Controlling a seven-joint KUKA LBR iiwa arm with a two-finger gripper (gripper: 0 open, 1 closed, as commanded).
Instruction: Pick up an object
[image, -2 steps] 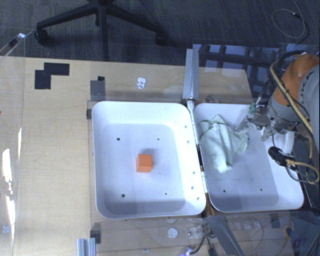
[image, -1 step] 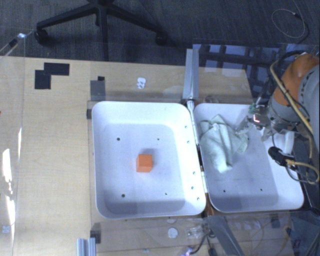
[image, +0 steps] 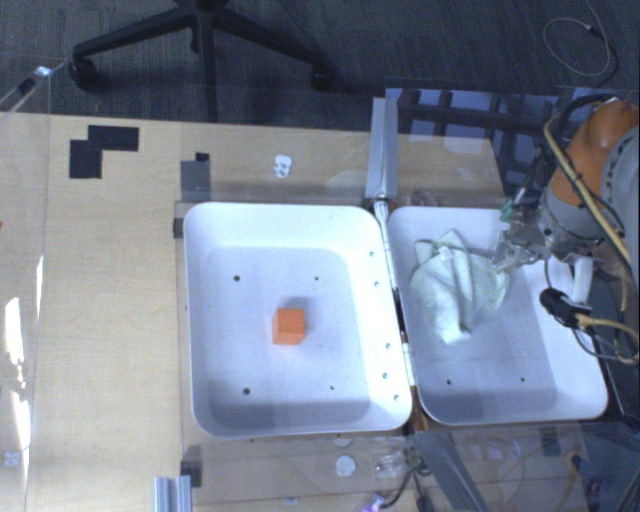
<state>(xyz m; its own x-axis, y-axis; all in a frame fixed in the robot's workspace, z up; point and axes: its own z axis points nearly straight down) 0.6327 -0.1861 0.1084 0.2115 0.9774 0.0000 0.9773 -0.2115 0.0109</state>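
Two shallow white bins were seen side by side on the wooden bench, viewed from above at a slant. In the left bin a small orange cube lay near the middle of the floor, apart from every wall and with nothing touching it.

In the right bin a crumpled pale cloth — whitish with a faint green tint — was spread across the upper middle of the floor, its folds running from near the bin's top wall down toward the centre.

The arm, grey with its orange band showing at the frame's right edge, was brought in over the right bin's upper right corner. The gripper was positioned low at the cloth's right edge, just beside or touching the fabric; contact could not be confirmed from the view. Whether the gripper was open or closed could not be told, since its tip was small and blurred against the pale cloth and bin. No object was seen held in it.

The cloth was thus found directly at the gripper, extending from it toward the left, while the orange cube was located well apart from it — across the divider between the bins, in the other bin, to the gripper's left and somewhat lower in the view.

Cables were seen hanging beside the arm along the right bin's right wall.
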